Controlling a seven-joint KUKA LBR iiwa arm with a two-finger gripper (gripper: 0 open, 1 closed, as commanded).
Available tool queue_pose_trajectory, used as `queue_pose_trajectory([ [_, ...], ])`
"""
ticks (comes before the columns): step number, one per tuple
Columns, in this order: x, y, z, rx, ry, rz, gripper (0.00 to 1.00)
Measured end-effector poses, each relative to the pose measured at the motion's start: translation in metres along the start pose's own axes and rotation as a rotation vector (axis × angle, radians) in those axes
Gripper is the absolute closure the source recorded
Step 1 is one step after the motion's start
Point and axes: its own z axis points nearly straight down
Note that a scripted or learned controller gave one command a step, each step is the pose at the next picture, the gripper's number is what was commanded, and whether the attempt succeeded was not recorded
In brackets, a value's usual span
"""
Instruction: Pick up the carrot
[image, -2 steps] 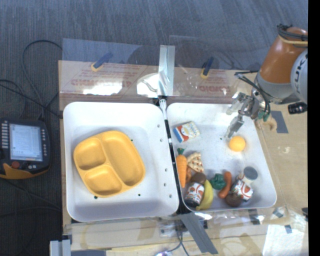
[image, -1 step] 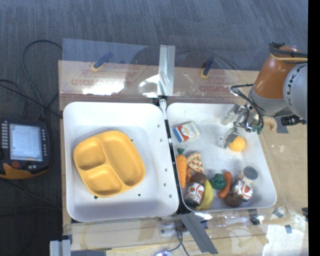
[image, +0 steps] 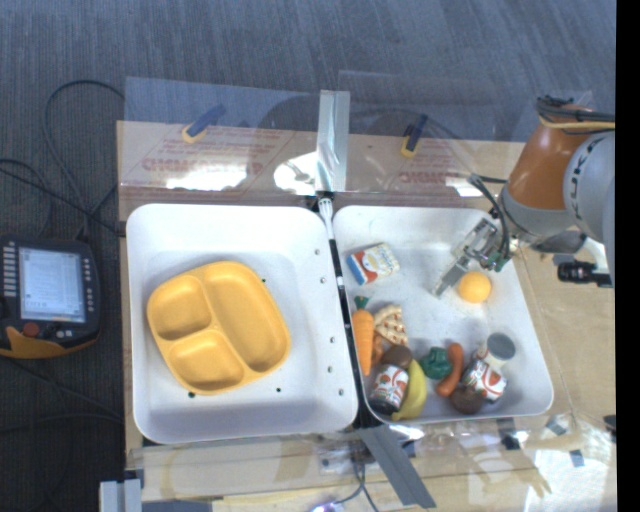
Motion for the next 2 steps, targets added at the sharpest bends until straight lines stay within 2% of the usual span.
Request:
queue_pose_trajectory([
  [1,-0.018,0.007,-0.001,0.012,0.008,-0.342,0.00],
  [2,-0.001,-0.001,0.000,0.000,-0.001,-0.101,0.00],
])
